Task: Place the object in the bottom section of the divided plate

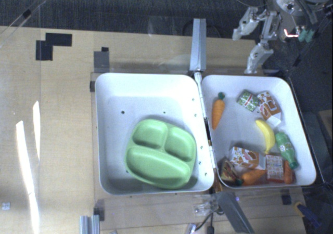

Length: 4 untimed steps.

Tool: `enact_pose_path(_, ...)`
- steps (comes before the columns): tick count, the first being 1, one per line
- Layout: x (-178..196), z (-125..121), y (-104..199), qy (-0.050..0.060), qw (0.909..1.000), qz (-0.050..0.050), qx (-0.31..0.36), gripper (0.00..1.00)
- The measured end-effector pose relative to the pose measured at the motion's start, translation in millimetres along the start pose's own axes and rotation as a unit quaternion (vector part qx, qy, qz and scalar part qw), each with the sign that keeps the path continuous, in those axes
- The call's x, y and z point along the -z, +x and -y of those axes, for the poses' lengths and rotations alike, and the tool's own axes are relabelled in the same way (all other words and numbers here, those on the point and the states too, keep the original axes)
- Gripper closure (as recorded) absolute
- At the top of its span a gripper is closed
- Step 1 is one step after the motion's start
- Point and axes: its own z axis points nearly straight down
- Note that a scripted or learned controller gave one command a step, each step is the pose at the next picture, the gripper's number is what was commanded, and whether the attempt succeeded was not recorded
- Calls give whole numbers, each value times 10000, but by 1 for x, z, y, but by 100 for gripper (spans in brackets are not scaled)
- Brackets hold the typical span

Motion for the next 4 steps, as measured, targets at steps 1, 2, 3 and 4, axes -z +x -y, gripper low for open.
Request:
enact_pose_path(1, -14, -28, -32, -5, 10000, -4, -19, 0)
enact_pose_path(2, 0, -6, -36, -7, 9764, 4, 2161, 0)
enact_pose_path(3, -1, 10, -45, -14, 9251, 1, 3796, 0)
enact_pose_path(4, -1, 10, -45, -15, 9252, 2, 3794, 0)
